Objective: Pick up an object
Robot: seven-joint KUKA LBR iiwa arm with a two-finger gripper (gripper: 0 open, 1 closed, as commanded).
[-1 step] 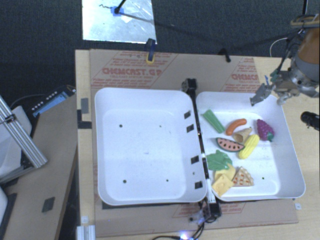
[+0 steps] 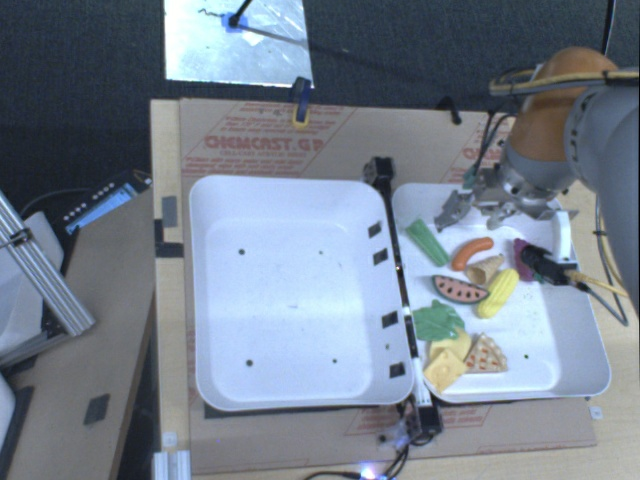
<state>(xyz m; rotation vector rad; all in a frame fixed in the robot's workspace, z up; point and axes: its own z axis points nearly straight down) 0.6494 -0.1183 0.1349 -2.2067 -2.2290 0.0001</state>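
Observation:
The right bin (image 2: 570, 353) holds several toy foods. A green pod (image 2: 427, 241) lies at its left. An orange sausage (image 2: 472, 252) and a tan wedge (image 2: 485, 269) sit near the middle. Closer to the front lie a watermelon slice (image 2: 460, 289) and a yellow corn cob (image 2: 499, 293), with a purple piece (image 2: 522, 258) to the right. A green leafy piece (image 2: 438, 320), yellow cheese (image 2: 447, 361) and a pizza slice (image 2: 486, 355) lie at the front. My gripper (image 2: 478, 212) hangs over the bin's far part, just above the sausage, open with nothing between its fingers.
The left bin (image 2: 290, 288) sits beside the right one, with a black clip-studded divider (image 2: 395, 278) between them. The arm's orange band (image 2: 560, 98) and a black cable (image 2: 560, 268) hang over the right bin's far right.

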